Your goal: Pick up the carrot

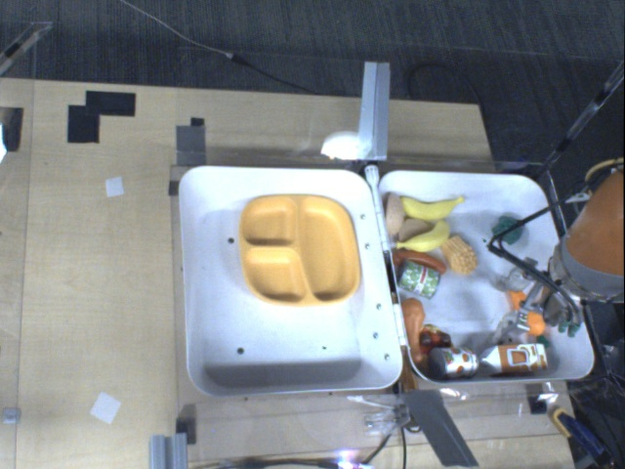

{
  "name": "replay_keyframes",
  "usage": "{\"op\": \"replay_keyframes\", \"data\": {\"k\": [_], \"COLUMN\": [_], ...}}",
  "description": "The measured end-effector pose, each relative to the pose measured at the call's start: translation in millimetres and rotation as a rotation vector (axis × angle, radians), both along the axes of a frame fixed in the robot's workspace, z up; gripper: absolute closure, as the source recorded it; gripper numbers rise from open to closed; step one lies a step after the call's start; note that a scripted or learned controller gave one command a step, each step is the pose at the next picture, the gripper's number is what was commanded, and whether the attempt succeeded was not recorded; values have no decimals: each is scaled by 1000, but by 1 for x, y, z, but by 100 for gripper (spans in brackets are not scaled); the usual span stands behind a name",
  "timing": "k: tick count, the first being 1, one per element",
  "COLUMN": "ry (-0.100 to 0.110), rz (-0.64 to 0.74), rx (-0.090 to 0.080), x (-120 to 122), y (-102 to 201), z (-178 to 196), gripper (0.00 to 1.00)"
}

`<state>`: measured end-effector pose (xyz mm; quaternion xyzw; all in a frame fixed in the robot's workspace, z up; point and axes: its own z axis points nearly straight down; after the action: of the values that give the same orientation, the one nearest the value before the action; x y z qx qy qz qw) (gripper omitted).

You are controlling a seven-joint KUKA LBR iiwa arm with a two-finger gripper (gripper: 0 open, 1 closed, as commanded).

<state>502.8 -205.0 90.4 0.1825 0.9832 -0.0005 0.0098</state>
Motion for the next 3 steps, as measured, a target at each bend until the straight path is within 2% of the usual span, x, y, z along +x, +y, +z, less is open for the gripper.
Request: {"op": "replay_keyframes", "data": {"k": [1,2,3], "ry": [-6,9,8], "rz": [7,-31,208], "rx": [-3,4,1], "x": [3,-13,-13], "y": [1,43,105], "z": [13,51,93], "gripper": [100,100,100]}}
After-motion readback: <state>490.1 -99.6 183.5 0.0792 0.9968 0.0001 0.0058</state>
